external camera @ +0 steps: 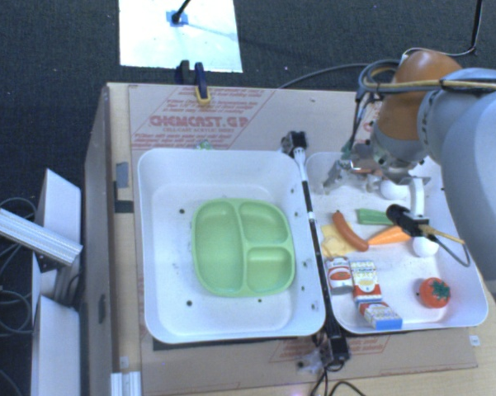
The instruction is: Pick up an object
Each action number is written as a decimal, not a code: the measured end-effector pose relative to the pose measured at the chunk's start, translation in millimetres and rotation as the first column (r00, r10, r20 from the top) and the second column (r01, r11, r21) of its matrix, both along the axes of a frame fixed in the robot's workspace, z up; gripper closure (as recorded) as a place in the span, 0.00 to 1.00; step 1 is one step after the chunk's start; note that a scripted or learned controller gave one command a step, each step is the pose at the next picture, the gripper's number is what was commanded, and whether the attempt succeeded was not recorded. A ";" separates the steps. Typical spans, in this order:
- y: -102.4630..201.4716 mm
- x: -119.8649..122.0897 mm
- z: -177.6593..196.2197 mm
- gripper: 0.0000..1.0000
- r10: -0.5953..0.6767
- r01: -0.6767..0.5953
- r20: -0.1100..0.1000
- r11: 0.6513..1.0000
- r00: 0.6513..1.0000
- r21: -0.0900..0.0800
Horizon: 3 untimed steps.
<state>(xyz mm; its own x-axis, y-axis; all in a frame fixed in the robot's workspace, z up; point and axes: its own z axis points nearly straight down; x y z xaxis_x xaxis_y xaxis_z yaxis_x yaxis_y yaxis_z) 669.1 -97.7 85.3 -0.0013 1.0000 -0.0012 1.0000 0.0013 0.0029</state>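
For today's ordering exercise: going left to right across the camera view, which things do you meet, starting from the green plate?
Green divided plate → red sausage → orange carrot → white egg → red tomato.

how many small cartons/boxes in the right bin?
3, clustered at the near edge of the right bin: red-white carton, taller red carton, and blue-edged box nearest the rim. The arm may hide more.
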 end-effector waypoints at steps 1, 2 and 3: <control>-6.3 0.1 0.3 0.00 0.000 0.000 0.001 1.000 1.000 0.000; 9.1 0.0 -0.4 0.00 0.003 -0.003 -0.001 1.000 1.000 0.001; 8.1 0.0 -0.3 0.00 0.003 -0.003 -0.001 1.000 1.000 0.000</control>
<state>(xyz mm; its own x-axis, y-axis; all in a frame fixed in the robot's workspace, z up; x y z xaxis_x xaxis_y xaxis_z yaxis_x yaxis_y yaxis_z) 669.1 -89.6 84.9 -0.0042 1.0000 -0.0012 1.0000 0.0042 0.0022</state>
